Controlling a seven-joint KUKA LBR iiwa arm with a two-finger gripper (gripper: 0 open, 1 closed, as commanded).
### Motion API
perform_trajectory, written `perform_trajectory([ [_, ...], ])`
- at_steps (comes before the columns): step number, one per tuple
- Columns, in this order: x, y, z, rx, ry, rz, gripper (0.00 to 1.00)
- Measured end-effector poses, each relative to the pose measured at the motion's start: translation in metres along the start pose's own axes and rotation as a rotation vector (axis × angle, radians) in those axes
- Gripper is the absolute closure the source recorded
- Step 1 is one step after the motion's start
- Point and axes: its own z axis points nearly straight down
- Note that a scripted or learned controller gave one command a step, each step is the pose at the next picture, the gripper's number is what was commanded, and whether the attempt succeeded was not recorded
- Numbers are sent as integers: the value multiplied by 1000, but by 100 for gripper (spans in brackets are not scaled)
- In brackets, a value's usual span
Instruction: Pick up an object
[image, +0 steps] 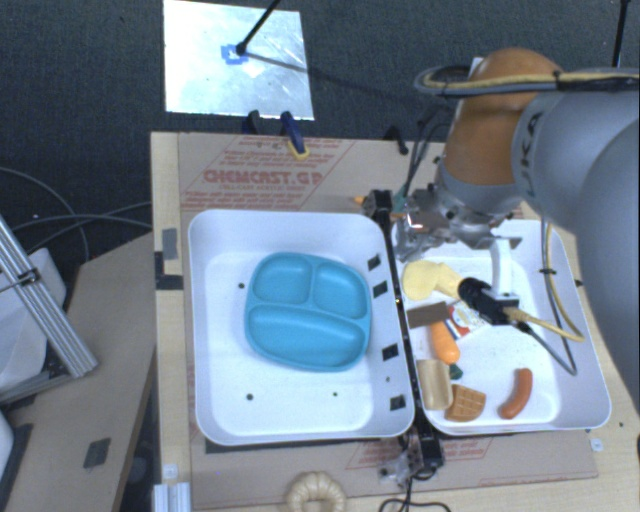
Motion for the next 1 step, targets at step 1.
perform_trajectory([
  [1, -1, 1, 17, 3, -2, 3, 100],
])
